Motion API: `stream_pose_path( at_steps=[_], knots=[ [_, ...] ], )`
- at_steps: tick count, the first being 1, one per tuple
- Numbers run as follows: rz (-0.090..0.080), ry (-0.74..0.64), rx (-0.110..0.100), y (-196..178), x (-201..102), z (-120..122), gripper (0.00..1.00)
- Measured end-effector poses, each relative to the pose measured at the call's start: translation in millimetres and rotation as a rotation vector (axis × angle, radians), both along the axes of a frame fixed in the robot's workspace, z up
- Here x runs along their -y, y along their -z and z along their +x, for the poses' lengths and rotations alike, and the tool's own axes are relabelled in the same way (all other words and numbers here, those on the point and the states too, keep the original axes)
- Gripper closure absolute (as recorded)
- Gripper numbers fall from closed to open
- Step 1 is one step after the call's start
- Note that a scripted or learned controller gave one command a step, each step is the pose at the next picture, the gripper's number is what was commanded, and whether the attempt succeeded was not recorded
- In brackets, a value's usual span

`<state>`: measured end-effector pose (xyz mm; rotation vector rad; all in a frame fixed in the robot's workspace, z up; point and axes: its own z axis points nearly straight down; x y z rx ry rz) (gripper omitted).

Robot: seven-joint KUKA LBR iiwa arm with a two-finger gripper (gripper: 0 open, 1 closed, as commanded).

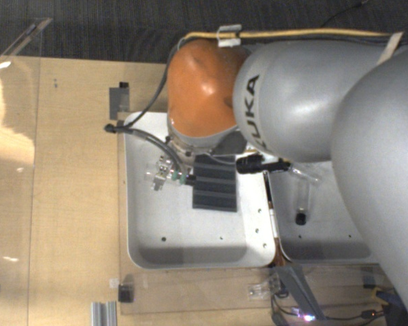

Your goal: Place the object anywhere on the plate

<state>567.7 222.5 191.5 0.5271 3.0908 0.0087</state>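
Entry: black ribbed two-finger gripper (214, 182) over the left shallow white bin (190, 246).

We recorded the gripper hanging low above the left bin's floor, beneath the glossy orange wrist band (200, 90) of the grey KUKA arm (306, 94); we could not tell how its jaws stood, nor whether anything lay between them. Just beside it, to its left, we noted a small cluster of metallic and green parts (165, 173). In the right shallow white bin (326, 250) we logged a clear slender tube-like object with a dark tip (300, 206). We could not make out any plate.
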Motion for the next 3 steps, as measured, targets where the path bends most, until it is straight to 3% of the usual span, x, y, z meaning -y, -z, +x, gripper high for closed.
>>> stream_pose_path(
  at_steps=[1,2,3],
  knots=[
    [-0.002,-0.545,0.004,2,-14,21,1.0],
    [-0.004,-0.823,0.008,-29,-14,65,1.0],
    [-0.003,-0.645,0.005,37,-13,102,1.0]
  ],
)
